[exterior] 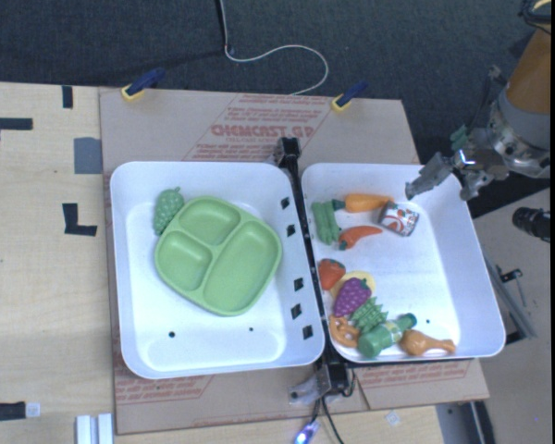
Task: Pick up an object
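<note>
The two-finger gripper [449, 176] is positioned with jaws spread wide, nothing held, beside the small red-and-white cylindrical can [399, 219], whose long axis is laid left-right.

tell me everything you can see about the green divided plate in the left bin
The green divided plate is pale green, looks like matte plastic, with rounded corners and three compartments, all bare. It lies flat on the floor of the left bin, turned at an angle to the bin's walls, slightly left of center. A green grape bunch rests against its upper left edge.
</note>
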